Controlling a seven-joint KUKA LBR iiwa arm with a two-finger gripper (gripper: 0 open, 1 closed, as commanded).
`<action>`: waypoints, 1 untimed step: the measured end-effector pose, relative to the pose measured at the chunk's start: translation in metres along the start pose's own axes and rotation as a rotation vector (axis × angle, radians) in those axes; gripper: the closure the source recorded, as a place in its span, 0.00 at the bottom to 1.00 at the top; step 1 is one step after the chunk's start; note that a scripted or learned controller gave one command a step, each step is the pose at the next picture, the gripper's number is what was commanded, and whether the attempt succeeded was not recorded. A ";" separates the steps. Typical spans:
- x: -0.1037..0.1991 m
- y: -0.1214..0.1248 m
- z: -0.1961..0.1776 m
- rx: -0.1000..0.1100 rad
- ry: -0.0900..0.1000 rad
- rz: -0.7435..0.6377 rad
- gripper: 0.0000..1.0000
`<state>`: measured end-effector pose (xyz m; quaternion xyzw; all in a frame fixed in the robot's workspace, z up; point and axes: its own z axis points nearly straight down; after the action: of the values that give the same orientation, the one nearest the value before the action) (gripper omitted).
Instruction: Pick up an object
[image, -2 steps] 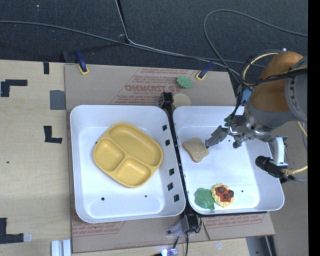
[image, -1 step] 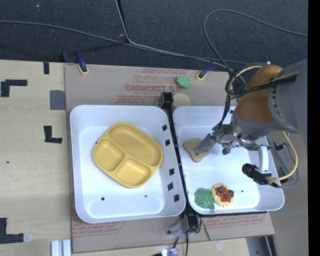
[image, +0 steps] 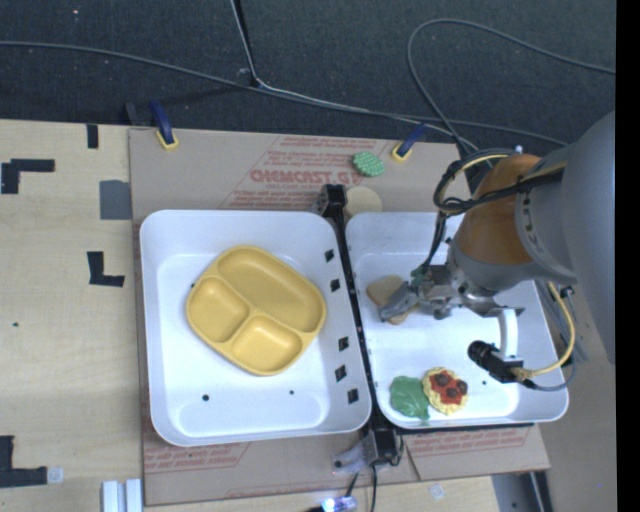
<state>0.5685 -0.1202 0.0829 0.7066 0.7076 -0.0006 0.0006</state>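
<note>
The tan object (image: 383, 291) lies in the right bin (image: 400, 225) near its left wall, not yet lifted, with the gripper (image: 400, 305) low against it (open or closed, I cannot tell), so the pick remains; also one green-and-pizza toy (image: 430, 392), one yellow tray (image: 256, 310), two bins

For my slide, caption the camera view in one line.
End effector low in the right bin beside a tan piece; yellow tray in the left bin.
</note>
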 end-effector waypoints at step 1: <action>0.000 0.001 -0.013 -0.002 0.000 -0.001 1.00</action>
<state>0.5695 -0.1202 0.0957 0.7063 0.7079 0.0000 0.0016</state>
